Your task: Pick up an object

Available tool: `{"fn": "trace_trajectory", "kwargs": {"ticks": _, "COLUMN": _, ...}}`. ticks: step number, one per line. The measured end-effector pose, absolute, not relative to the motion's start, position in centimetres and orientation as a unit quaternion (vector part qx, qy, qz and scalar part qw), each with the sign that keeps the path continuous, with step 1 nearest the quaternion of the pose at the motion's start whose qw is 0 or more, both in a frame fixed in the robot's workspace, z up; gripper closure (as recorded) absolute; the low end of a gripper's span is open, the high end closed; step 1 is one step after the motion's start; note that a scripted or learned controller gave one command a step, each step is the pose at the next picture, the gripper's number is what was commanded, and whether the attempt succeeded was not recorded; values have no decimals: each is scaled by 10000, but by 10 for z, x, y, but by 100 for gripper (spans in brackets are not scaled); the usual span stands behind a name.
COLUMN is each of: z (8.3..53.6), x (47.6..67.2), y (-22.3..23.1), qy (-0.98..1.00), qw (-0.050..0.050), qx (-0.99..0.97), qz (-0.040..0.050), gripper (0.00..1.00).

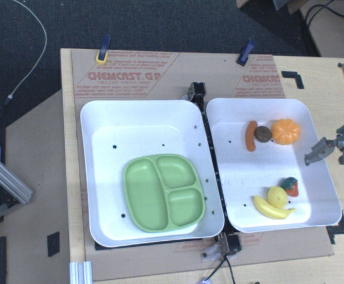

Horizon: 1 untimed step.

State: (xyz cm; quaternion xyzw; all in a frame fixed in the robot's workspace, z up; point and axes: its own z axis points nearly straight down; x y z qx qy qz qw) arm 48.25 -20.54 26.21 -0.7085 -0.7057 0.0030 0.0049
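Gripper (321,151) at right bin (231,176) edge, grip state unclear, five toy foods (272,203), one green tray (163,192)

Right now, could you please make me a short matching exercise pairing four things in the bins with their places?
Things:
1. green divided plate
2. orange
3. banana
4. gripper

Places:
A. front of the right bin
B. over the right bin's right rim
C. left bin
D. back of the right bin

Pairs: 1-C, 2-D, 3-A, 4-B
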Motion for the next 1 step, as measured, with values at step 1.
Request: {"fn": "trace_trajectory", "kwargs": {"ticks": 1, "z": 268, "x": 485, "y": -205, "qy": -7071, "qw": -5, "qx": -7071, "qz": 0, "gripper": 0}}
